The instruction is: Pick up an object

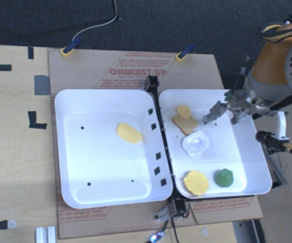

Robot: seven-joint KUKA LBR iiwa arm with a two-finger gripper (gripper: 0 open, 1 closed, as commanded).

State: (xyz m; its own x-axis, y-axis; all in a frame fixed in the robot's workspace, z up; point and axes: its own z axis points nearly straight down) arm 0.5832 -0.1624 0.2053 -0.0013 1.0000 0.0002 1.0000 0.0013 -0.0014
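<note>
My gripper hangs over the far part of the right bin, open, its two fingers spread with nothing between them. To its left lie a small yellow piece and a tan flat piece. A white translucent thing rests mid-bin, below and left of the gripper. Near the front wall sit a round yellow thing and a green ball-like thing. A yellow oval thing lies alone in the left bin.
A black clip strip runs along the wall shared by both bins. The bins stand on a cardboard sheet held by two blue-and-yellow clamps. The arm's orange-banded wrist rises at the right.
</note>
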